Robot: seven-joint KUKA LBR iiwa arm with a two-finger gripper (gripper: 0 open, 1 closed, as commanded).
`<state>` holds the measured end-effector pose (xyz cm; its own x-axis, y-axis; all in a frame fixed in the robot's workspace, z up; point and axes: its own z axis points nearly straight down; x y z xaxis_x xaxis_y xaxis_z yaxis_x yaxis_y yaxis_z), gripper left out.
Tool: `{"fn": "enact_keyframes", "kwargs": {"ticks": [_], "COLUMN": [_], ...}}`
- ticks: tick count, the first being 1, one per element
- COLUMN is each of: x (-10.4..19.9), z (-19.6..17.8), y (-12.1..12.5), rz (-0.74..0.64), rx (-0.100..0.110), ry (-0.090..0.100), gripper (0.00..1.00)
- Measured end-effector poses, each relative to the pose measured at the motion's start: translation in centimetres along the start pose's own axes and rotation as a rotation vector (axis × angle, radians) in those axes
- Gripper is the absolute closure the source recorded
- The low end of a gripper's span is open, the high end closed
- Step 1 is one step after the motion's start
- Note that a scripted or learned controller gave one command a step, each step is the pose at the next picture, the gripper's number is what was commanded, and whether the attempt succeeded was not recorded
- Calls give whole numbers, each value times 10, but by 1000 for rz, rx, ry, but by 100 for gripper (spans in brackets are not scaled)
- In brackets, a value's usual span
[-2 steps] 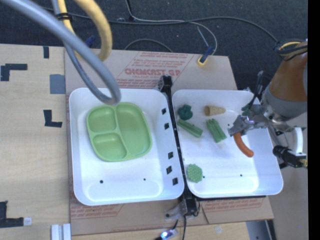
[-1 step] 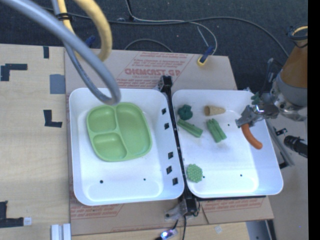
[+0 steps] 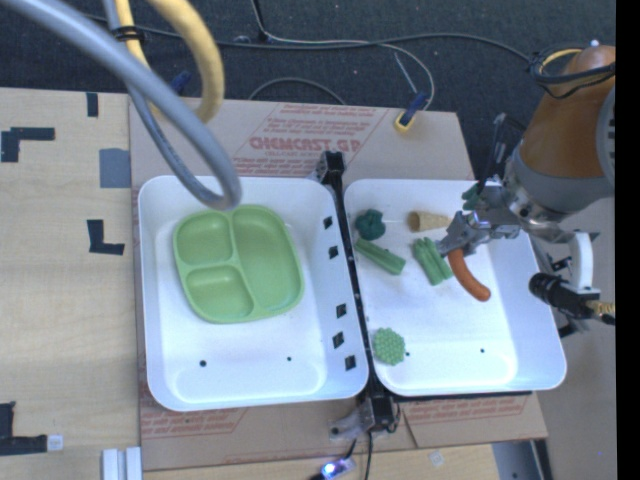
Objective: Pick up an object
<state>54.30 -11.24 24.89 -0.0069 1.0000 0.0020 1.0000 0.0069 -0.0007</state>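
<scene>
The right white bin (image 3: pixel 500 368) holds five small toys: three green pieces, one tan cone (image 3: pixel 428 220) and one orange plastic carrot (image 3: pixel 472 278). The left white bin (image 3: pixel 170 368) holds one green divided plate (image 3: pixel 238 263). The gripper (image 3: pixel 462 234) touches the carrot's far end; I cannot tell how far open it is.

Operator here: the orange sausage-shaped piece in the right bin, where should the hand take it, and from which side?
Probably at the middle of the orange piece, from straight above. It lies flat and slanted, long and thin, so closing across its narrow width suits it. Its upper end sits under the hand, beside the green sticks; the lower end lies apart.
</scene>
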Motion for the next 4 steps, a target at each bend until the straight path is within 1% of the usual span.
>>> {"fn": "enact_keyframes", "kwargs": {"ticks": [1, 3, 4], "x": [47, 152, 198], "z": [1, 33, 36], "y": [-11, -17, -18], "rz": [2, 1, 1], "rx": [1, 4, 3], "ry": [-1, -1, -1], "gripper": [100, 100, 100]}}
